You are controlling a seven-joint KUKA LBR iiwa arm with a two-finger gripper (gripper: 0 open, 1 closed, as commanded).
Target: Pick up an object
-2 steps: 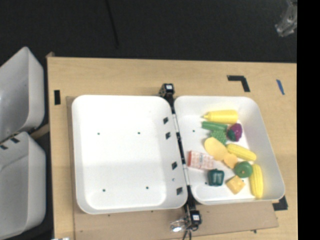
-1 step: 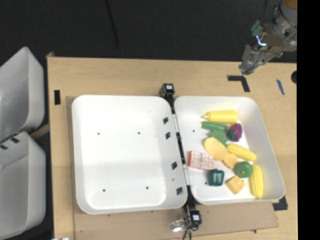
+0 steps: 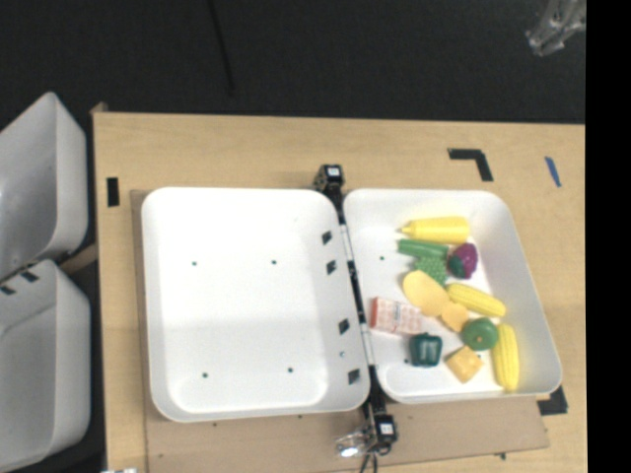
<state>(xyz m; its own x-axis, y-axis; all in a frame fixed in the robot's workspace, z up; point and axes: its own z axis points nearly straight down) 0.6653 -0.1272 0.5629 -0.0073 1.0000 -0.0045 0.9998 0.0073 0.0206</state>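
Observation:
The right bin (image 3: 513,227) holds several toy foods. A yellow corn cob (image 3: 436,229) lies at the back, with a green vegetable (image 3: 424,249) and a purple piece (image 3: 462,259) just in front of it. Further forward lie a pale yellow piece (image 3: 424,292), a second corn cob (image 3: 475,300), a green round fruit (image 3: 480,334), a third corn cob (image 3: 506,356), a yellow wedge (image 3: 463,364), a dark green block (image 3: 425,350) and a red-and-white packet (image 3: 396,315). My gripper (image 3: 557,20) hangs high at the top right, blurred, well behind the bins and far from the objects.
The left bin (image 3: 237,215) sits beside the right one, joined by a black hinge strip (image 3: 350,284). Both rest on a tan board (image 3: 246,151). White moulded shapes (image 3: 35,264) stand at the far left.

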